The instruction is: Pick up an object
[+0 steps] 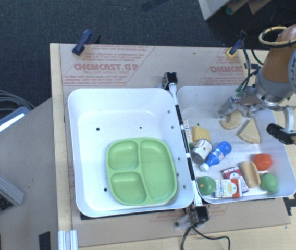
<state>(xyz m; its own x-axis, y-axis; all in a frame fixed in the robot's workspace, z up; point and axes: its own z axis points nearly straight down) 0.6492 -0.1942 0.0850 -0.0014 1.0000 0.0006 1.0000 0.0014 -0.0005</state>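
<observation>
Two white bins [80, 139] on bench, green tray [140, 170] lower left.
Gripper [240, 108] upper right, fingers spread over tan piece [232, 120], gripping nothing.

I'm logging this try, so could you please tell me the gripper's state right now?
Gripper: low in the right bin, fingers spread open, right over a tan piece; holding nothing.
</observation>
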